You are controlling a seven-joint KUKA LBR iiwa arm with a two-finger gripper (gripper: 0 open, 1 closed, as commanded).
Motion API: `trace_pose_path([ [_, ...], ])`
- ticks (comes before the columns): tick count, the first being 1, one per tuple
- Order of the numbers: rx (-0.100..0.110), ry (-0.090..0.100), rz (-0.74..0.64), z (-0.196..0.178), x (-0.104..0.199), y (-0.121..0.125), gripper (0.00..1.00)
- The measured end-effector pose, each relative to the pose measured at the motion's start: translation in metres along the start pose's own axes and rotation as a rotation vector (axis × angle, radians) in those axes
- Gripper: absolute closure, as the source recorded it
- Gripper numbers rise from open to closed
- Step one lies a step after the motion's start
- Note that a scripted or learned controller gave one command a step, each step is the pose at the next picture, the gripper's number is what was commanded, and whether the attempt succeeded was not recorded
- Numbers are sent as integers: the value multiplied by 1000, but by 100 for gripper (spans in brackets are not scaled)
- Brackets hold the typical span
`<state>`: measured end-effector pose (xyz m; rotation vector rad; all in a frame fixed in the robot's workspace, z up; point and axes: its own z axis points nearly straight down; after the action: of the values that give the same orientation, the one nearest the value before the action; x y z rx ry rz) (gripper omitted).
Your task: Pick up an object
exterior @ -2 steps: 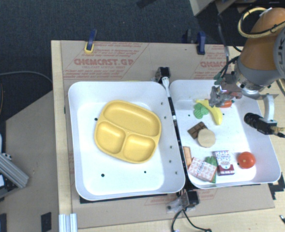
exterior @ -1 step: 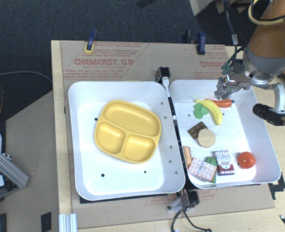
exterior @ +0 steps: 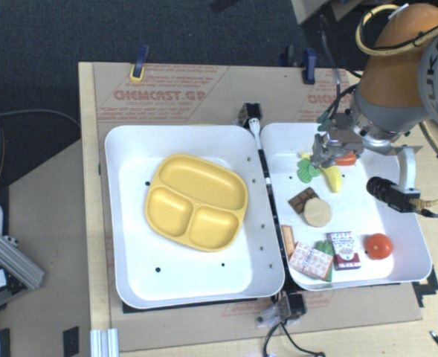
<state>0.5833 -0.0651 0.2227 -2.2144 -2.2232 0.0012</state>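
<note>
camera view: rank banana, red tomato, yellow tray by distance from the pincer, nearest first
From the pincer, in the right bin:
1. banana, just below it, same bin.
2. red tomato, near the right bin's lower right corner.
3. yellow tray, in the left bin.

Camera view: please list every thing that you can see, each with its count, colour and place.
bins: 2, white, side by side on the bench
divided plate: 1, yellow, in the left bin
tomato: 1, red, right bin, near its right edge
round biscuit: 1, tan, right bin, middle
brown block: 1, dark brown, touching the biscuit
small cartons: 2, red and white, right bin, front
banana piece: 1, yellow, below the claw
green leafy piece: 1, green, left of the banana piece
clamps: 2, one yellow, one blue, bench back edge
arm: 1, grey and orange, from the right
claw: 1, dark, over the right bin's back part
</note>
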Motion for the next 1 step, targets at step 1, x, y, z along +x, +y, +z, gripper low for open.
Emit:
trace_pose_path([
  [1,0,0,1,-10,36,-33,100],
])
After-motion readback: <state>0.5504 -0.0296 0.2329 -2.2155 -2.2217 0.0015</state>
